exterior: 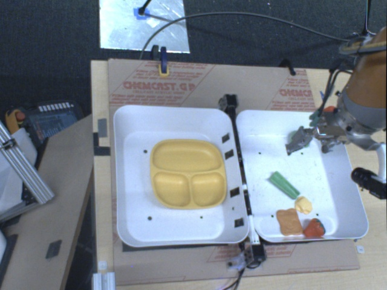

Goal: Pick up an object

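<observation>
Looking down at a slant on a tan wooden table (pixel 72 162) that carries two shallow white plastic bins side by side on a sheet of brown printed cardboard (pixel 181 83). The left white bin (pixel 130 162) holds a yellow plastic plate with three compartments (pixel 186 173), lying flat near the bin's middle. The right white bin (pixel 338 186) holds four small toy food pieces: a green stick-shaped piece (pixel 283 184) lying diagonally near the centre, a pale yellow rounded piece (pixel 303 205) just below and to its right, an orange flat slab (pixel 289 222) near the front wall, and a red rounded piece (pixel 314 228) touching or almost touching the slab's right side.

From the right edge reaches the grey robot arm with its orange band (pixel 366 83), partly cut off by the frame. Its grey two-finger gripper (pixel 297 141) sits over the upper part of the right bin, well apart from the toy pieces. The fingers are small, dark and blurred against the bin floor, so it is not possible to tell whether they are spread or closed; nothing can be made out between them.

A black cable (pixel 254 20) curves over dark carpet behind the table.
</observation>
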`<state>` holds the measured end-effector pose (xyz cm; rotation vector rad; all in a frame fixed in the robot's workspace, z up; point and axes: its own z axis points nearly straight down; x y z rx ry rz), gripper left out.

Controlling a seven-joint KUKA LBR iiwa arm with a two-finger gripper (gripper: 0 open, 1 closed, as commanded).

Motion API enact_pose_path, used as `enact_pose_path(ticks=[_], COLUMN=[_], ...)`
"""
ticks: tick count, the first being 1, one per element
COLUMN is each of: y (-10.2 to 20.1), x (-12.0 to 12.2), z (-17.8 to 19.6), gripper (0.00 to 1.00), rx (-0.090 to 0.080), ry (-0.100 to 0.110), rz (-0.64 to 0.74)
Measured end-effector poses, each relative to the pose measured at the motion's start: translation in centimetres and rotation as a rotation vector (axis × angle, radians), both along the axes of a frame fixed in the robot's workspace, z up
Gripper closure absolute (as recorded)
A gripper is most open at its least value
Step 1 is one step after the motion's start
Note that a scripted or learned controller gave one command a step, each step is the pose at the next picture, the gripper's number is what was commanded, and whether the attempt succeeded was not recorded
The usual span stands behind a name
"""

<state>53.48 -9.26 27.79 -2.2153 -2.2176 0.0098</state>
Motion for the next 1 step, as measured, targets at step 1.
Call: enact_pose_path(ticks=[1], y=[0.01], x=[0.19], z=[0.56], gripper=[0.00], rx=[-0.001], ry=[-0.012], rz=[0.002])
